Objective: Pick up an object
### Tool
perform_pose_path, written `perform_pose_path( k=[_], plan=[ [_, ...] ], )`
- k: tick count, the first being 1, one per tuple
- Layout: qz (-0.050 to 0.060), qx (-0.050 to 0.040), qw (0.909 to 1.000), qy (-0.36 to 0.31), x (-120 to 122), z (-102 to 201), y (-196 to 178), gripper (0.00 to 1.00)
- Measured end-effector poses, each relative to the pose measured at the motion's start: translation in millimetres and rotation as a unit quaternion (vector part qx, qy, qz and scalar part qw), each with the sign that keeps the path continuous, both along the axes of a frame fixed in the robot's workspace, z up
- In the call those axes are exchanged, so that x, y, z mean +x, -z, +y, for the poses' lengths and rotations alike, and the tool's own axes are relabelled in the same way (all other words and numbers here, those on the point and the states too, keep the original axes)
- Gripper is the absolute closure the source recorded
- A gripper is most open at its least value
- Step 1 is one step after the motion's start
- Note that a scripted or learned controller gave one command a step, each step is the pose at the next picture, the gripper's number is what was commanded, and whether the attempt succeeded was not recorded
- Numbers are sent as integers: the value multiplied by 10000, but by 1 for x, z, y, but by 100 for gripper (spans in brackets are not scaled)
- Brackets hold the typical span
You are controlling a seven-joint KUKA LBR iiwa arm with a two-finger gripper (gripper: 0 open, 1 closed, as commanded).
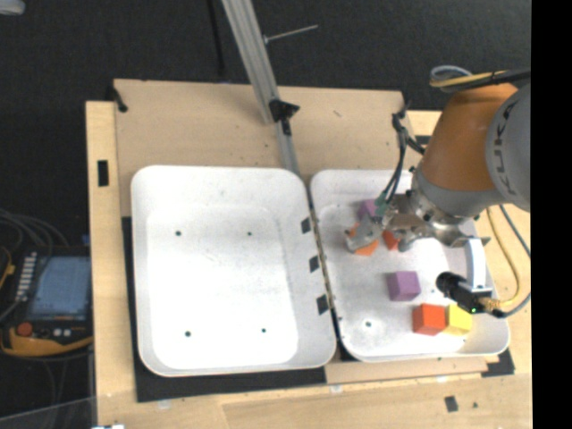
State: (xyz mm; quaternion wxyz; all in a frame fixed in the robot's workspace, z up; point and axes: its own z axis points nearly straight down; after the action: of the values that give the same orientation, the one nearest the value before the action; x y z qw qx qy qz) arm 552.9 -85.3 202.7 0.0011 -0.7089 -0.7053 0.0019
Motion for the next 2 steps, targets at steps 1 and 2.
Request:
perform_pose_path(
  k=[1,2],
  plan=[
    [-1,-3,10000,-14,4,-4,43,0],
    [-14,-5,10000,-18,3,-6,105,0]
  ],
)
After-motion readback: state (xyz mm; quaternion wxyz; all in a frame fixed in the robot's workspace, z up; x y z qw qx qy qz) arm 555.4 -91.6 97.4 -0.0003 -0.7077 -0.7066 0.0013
